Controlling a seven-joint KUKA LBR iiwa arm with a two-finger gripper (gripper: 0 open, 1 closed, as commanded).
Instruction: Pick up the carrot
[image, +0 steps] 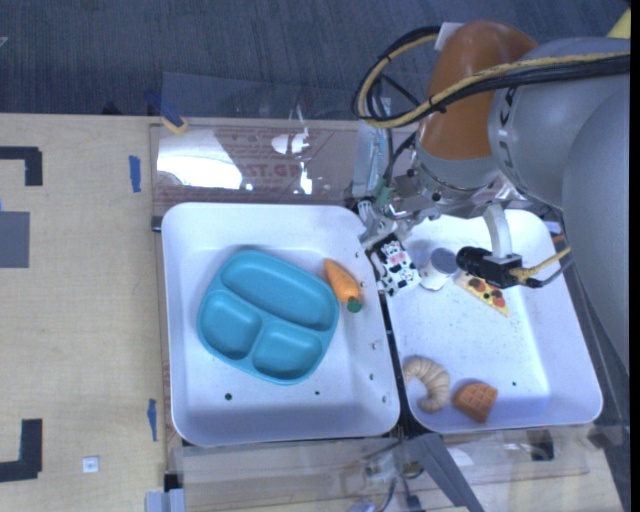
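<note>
From above, you see the carrot lying in the left bin, touching the blue tray. The hand hangs near the divider, probably just short; I cannot tell its state. The pick looks undone.

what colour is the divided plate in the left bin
The divided plate is light blue, almost turquoise, plain with no pattern. It shows clearly in the camera view.

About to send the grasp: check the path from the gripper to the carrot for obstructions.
Nothing visible blocks it. The gripper hangs over the ridge between the bins, and the carrot lies just left of it, beside the blue plate.
</note>
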